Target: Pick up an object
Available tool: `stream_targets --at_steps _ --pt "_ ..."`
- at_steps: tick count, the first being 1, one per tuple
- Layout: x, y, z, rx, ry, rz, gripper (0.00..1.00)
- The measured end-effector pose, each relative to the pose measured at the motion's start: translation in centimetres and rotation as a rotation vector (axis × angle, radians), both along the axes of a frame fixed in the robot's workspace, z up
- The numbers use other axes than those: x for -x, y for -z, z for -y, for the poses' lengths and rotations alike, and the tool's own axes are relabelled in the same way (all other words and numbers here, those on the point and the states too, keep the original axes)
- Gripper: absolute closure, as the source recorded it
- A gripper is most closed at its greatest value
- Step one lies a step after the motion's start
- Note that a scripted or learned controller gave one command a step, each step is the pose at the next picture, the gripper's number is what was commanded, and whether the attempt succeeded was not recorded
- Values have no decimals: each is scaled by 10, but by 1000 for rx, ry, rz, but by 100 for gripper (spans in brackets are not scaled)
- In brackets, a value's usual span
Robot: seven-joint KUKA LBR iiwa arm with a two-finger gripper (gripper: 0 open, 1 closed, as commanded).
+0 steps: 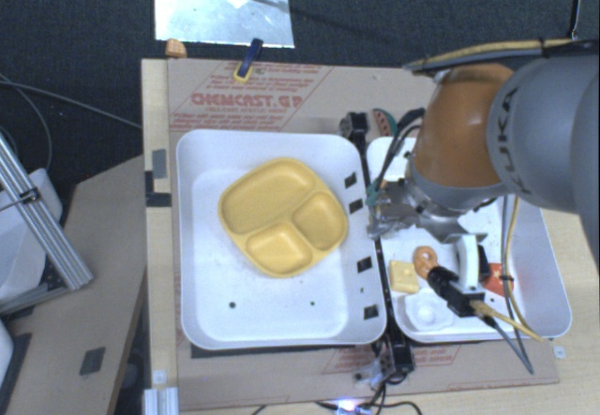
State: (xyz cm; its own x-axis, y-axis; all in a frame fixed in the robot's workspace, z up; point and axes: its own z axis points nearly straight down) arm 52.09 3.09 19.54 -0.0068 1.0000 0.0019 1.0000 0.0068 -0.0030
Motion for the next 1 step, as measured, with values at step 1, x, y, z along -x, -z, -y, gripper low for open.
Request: stream_targets --at_steps 1 --pt "35 -37 58 3 11 5 100"
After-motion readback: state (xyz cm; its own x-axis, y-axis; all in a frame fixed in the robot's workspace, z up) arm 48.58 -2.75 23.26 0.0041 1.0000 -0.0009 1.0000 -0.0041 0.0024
